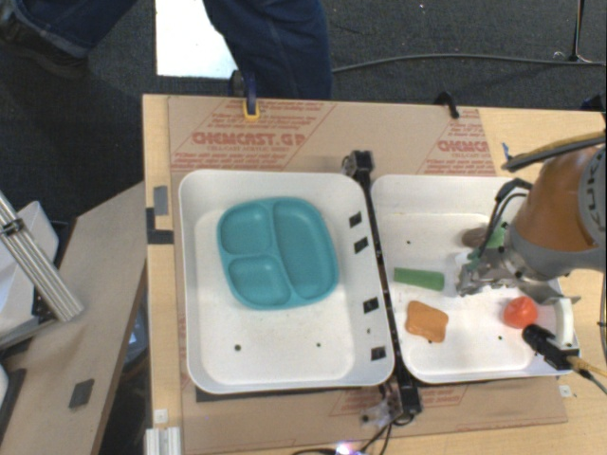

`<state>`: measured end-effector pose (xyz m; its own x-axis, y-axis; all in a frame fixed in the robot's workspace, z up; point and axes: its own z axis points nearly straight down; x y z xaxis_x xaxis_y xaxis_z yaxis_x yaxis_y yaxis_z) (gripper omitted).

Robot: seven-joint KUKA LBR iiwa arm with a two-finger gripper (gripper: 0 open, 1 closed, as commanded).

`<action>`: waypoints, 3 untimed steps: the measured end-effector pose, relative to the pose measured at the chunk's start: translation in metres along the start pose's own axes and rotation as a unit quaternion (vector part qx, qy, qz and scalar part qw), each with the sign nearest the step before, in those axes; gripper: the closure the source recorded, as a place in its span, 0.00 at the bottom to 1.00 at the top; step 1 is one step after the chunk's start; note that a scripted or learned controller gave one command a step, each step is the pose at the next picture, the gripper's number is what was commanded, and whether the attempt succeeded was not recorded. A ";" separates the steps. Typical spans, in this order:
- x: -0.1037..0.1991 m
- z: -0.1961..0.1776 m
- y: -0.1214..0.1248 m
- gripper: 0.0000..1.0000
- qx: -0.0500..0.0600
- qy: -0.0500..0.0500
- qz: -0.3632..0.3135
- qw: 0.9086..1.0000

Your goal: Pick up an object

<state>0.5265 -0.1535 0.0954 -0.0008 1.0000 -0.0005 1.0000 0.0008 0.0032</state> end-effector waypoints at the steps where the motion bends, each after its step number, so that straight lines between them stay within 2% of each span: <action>1: -0.003 -0.043 0.003 1.00 -0.001 0.000 -0.001 1.000; 3: -0.014 -0.152 -0.006 1.00 -0.003 -0.001 -0.002 1.000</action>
<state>0.5201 -0.1673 0.2471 -0.0041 1.0000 -0.0029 1.0000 0.0041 0.0084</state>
